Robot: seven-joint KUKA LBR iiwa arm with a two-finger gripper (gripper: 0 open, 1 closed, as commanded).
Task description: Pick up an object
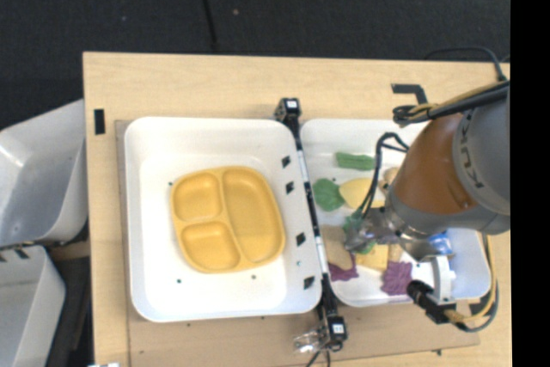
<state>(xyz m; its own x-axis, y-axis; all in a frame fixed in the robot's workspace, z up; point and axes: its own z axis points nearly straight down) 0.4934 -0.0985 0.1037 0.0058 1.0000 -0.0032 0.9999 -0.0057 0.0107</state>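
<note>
The gripper [359, 238] is down in the right bin [468, 284], among small toys. I cannot tell how its fingers stand (the arm hides them). The yellow piece [372, 257] just below looks light and stiff; grab its narrow sides.

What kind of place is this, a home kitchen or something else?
Probably a robot test bench, not a kitchen: two white bins side by side, a yellow divided plate and small toy-like pieces beneath the arm.
</note>
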